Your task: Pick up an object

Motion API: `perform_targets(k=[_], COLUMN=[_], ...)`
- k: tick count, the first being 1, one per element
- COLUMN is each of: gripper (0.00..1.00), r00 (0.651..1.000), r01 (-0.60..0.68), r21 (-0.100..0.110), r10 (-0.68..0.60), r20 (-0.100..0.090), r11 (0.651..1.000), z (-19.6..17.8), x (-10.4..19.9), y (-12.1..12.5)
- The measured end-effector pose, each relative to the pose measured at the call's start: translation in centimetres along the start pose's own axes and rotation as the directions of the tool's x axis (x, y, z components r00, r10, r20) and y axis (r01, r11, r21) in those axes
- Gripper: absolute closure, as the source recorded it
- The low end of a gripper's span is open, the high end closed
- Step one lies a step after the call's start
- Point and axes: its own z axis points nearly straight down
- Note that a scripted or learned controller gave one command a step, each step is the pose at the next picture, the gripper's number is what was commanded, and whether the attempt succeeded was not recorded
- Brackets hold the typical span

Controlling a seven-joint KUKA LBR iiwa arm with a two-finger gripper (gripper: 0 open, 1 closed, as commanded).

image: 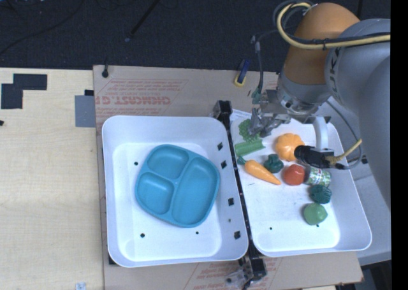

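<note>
My gripper [260, 124] hangs at the far left corner of the right bin [344, 234], right over a green leafy toy [245, 130]. A long green vegetable [248, 147] lies just in front of it. An orange carrot [262, 172], a dark green piece [274, 164], an orange fruit [287, 145] and a red tomato [293, 174] cluster in the bin's middle. No object can be seen between the gripper's tips from this angle.
A blue divided plate [177, 185] lies in the left bin [121, 238]. Toward the right bin's near right side sit a patterned can [319, 178], a dark teal piece [320, 195] and a green fruit [314, 213]. The bins' shared wall [233, 180] runs close to the gripper.
</note>
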Motion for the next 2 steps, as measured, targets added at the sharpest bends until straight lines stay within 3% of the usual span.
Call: perform_targets(k=[2], gripper=[1.00], r00=[1.000], r01=[-0.004], r21=[0.000], r10=[0.004], r20=[0.002], r11=[1.000], z=[-1.6], x=[-1.2], y=[0.2])
